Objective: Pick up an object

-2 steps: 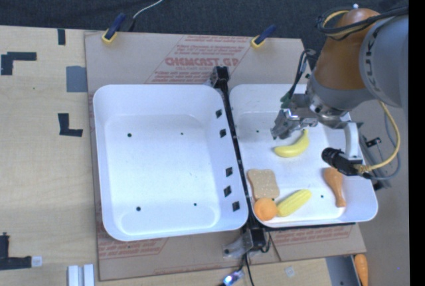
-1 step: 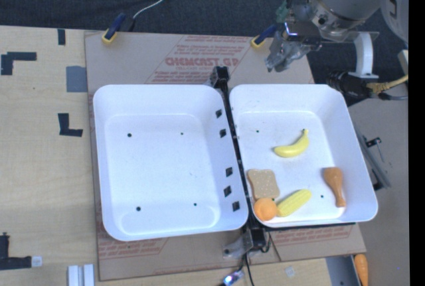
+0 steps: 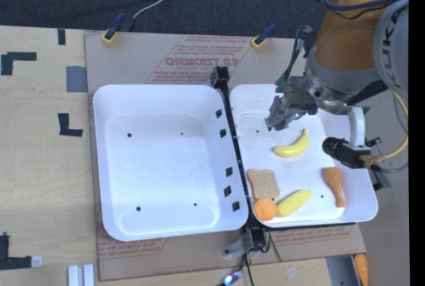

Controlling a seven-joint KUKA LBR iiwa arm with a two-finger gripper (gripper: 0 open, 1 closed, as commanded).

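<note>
Gripper (image 3: pixel 277 120) hangs over right bin (image 3: pixel 252 102), just up-left of banana (image 3: pixel 293 145); dark metal tip, jaws' state can't be told. Nothing seen btwn fingers. Banana: smooth yellow plastic, curved. Below it: tan bread slice (image 3: pixel 263 182), round orange (image 3: pixel 265 210), bumpy yellow corn (image 3: pixel 293 202). Right of banana: orange drumstick (image 3: pixel 335 185). Left bin (image 3: pixel 159 158) glossy white. Cardboard (image 3: pixel 192 59) under bins has red print, unreadable.
</note>
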